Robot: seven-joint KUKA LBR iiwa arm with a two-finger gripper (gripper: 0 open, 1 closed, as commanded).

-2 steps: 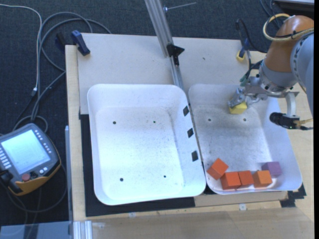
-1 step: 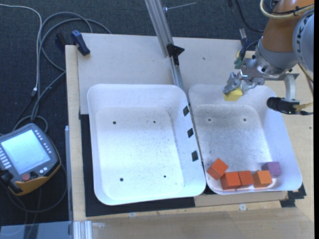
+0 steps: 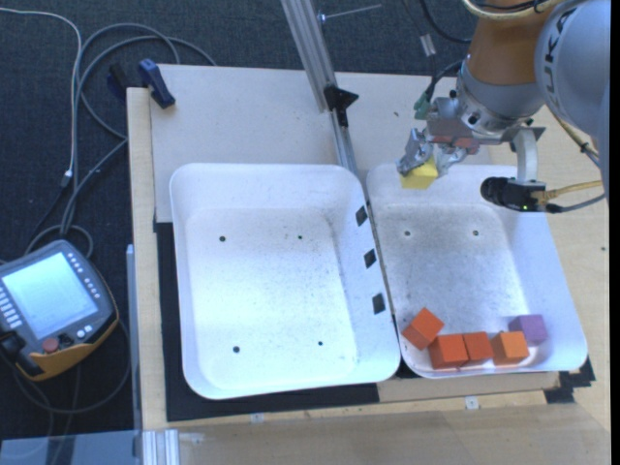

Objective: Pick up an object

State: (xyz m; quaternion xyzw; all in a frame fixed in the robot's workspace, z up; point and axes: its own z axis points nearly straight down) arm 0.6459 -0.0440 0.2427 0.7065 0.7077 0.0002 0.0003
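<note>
tool (image 3: 423,159) clamped on yellow block (image 3: 418,174) | block hangs at fingertips | risk: shallow off-centre grip, could slip into right bin (image 3: 554,260) below tool

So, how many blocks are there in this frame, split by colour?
Orange blocks: 4, in the right white bin along its near edge
Purple block: 1, beside them
Yellow block: 1, between the fingers of the gripper
Total: 6
</note>
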